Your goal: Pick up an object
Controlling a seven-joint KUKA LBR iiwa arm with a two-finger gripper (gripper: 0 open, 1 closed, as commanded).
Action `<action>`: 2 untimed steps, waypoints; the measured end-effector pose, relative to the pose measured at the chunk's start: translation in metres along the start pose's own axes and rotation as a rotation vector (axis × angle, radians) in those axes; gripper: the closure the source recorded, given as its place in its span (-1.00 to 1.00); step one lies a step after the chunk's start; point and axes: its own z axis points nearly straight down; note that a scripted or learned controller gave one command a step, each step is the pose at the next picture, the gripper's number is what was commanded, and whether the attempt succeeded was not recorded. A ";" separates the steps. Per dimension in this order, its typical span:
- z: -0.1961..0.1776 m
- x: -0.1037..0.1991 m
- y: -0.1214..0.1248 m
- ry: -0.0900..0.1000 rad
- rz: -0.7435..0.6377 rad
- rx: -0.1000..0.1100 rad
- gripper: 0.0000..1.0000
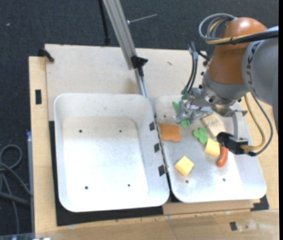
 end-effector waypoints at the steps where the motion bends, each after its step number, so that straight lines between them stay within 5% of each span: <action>1: 0.003 0.057 0.021 0.001 0.002 0.000 1.00; 2: 0.013 0.105 0.038 0.000 0.001 0.000 1.00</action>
